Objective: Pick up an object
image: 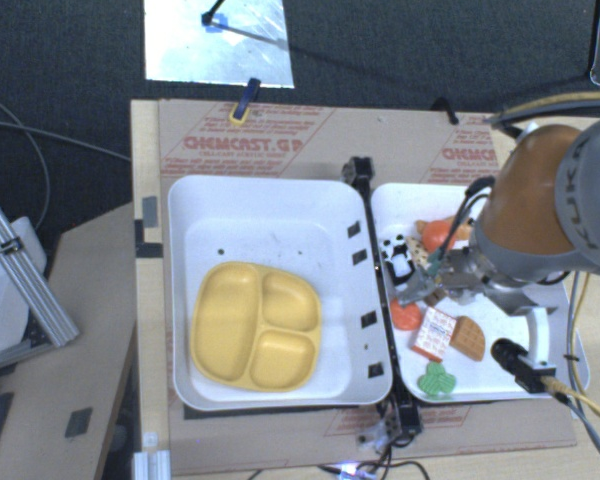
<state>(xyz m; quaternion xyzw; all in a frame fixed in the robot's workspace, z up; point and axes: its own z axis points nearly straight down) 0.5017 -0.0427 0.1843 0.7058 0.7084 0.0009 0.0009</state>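
- We see two white bins side by side on the counter [150, 298]: the left bin [280, 203] carries a yellow divided tray [255, 325], set apart from the clutter.
- The right bin [405, 200] gathers the small things to pick: a green piece [437, 379], a brown waffle-like piece [469, 338], a red-and-white packet [434, 332], an orange piece [406, 317] and a black-and-white toy [398, 257].
- The hand [425, 283] hangs low over this pile, just above the orange piece, likely so a descent meets something.
- We cannot tell whether the hand is clenched or released.
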